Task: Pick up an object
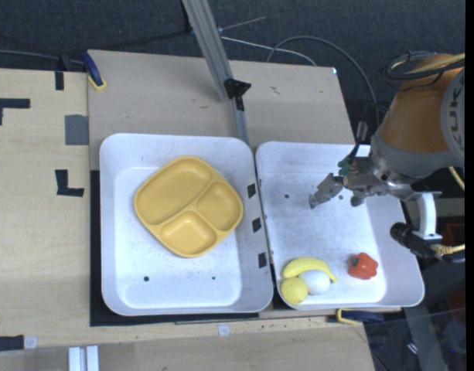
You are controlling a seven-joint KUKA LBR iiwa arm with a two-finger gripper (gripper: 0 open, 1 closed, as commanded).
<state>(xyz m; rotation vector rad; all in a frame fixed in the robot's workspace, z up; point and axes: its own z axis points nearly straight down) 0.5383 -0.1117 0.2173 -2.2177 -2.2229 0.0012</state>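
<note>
dark carpet frames a pale wooden desk carrying two shallow white bins side by side. from my remote seat, the left bin holds a yellow divided plate, lying flat near its middle. the right bin keeps its small items bunched at the near edge: a banana curved over a lemon and a white egg, all three touching, with a red pepper just beside them to the right. i judge they sit there because the bin's wall stops them rolling further.

the arm reaches in from the right, its gripper hanging over bare bin floor, well apart from the fruit. i cannot tell from this slanted view whether it is apart or together; nothing visible sits in it.

any of the four items could serve as the pick; i judge the pepper the easiest, since it stands alone. a metal pole crosses the top of the desk. part of a letter shows on the arm's grey casing, too cropped to read.
</note>
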